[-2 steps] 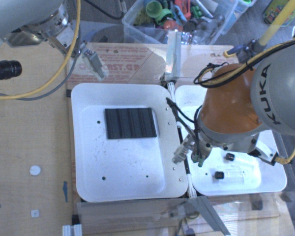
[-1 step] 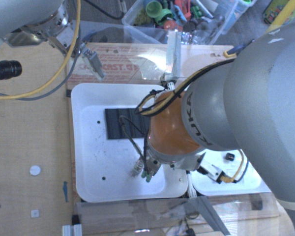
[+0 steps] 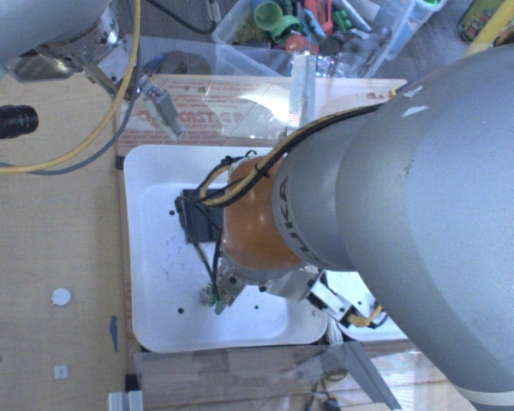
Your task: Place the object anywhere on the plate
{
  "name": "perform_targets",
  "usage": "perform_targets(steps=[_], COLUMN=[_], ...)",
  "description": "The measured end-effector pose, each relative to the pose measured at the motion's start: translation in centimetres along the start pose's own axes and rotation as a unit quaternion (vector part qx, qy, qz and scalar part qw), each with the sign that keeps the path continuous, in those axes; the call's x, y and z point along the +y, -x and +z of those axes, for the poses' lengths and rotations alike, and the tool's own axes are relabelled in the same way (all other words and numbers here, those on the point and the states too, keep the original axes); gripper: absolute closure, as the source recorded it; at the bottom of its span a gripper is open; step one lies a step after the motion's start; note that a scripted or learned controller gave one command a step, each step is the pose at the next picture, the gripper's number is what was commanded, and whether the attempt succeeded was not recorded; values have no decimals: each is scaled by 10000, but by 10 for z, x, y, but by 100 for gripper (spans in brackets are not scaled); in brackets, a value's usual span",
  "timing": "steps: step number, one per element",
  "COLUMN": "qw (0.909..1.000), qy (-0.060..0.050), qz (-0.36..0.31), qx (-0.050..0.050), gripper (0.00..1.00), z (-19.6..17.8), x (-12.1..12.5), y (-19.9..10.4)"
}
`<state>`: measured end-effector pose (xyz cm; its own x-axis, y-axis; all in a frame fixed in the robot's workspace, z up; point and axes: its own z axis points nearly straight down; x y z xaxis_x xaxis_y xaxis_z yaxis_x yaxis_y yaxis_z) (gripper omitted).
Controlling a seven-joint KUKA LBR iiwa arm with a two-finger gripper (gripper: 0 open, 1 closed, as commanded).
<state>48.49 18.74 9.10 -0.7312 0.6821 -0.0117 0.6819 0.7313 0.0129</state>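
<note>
My arm reaches in from the right and covers most of the left white bin (image 3: 154, 229). Its orange band (image 3: 248, 221) hangs over the bin's middle, with a black box (image 3: 197, 217) on its left side. Below the band, the gripper (image 3: 215, 299) points down toward the bin floor near the front. A small greenish bit shows at its tip; I cannot tell whether that is an object or part of the gripper. The arm hides whatever lies under it, including any plate.
Small dark specks dot the bin floor (image 3: 167, 268). A sliver of the right bin (image 3: 360, 302) shows under the arm. A clear box of toys (image 3: 325, 15) stands behind the bins. Yellow cable (image 3: 111, 118) loops at back left. A white disc (image 3: 61, 296) lies on the bench.
</note>
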Motion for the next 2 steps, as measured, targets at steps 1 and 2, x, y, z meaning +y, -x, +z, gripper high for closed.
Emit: perform_targets(steps=[1,2], qw=[10000,10000], qy=[6,7], qz=[-4,-4], qx=[8,8], gripper=[0,0], z=[1,1], x=[1,1], y=[-1,-1])
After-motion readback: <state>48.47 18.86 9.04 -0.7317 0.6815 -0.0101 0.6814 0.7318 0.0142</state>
